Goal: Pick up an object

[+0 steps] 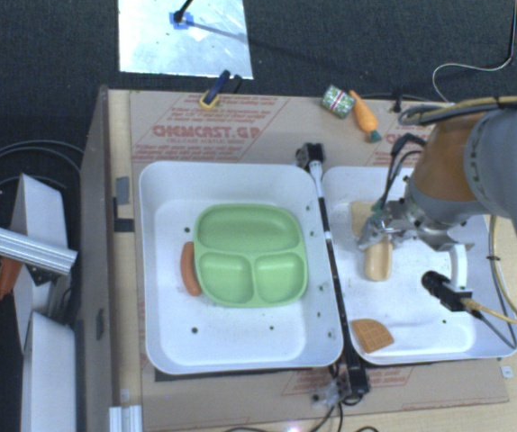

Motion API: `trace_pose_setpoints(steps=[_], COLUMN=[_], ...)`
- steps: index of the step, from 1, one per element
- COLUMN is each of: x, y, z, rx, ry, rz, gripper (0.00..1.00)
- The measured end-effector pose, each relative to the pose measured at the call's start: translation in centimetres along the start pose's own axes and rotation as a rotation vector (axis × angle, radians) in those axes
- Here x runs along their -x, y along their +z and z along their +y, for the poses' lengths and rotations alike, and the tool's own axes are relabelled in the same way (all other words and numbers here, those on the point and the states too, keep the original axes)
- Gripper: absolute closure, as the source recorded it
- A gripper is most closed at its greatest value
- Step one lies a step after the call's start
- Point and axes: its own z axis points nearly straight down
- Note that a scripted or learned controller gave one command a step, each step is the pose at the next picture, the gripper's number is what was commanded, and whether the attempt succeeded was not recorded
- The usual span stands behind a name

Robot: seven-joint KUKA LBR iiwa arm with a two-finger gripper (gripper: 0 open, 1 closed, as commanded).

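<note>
My gripper is low in the right bin, near its left side. Directly beneath it lies a tan, roll-shaped piece, which it touches or nearly touches. A pale yellow block lies just to the gripper's upper left. Near the bin's front-left corner lies a flat brown wafer. In the left bin a green divided plate rests beside an orange sausage.
On the cardboard behind the bins lie a small green can and an orange carrot toy. A yellow and black clip lies further left. A black divider bar runs between the bins. The arm covers the right bin's back right.
</note>
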Motion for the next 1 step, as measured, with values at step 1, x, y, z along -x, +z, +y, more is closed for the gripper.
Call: trace_pose_setpoints(steps=[1], x=[-6.19], y=[-10.65], z=[-3.86], rx=[0.001], ry=[0.001], rz=[0.001], gripper=[1.00])
